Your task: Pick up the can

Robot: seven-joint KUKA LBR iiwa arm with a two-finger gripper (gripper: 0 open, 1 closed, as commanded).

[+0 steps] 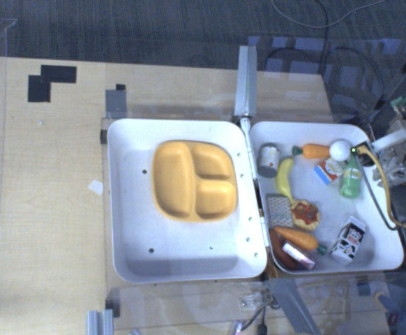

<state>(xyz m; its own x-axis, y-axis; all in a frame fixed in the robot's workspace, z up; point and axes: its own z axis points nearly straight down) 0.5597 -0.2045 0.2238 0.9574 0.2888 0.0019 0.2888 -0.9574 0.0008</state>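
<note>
The can (268, 159) is a short grey cylinder lying in the upper left corner of the right bin (391, 257), close to the divider wall and beside a yellow banana (284, 177). The arm's grey wrist and gripper (393, 158) hang over the bin's right rim, well to the right of the can and apart from it. A green bottle (351, 181) and a white ball (339, 150) lie between the gripper and the can. I see nothing held at the gripper.
The left bin (130, 208) holds a yellow divided tray (192, 180). In the right bin lie an orange carrot (314, 151), a grey mesh pad (278, 208), a pizza toy (305, 215), a brown bowl (287, 251) and a small carton (348, 240). A yellow cable (379, 194) loops by the right rim.
</note>
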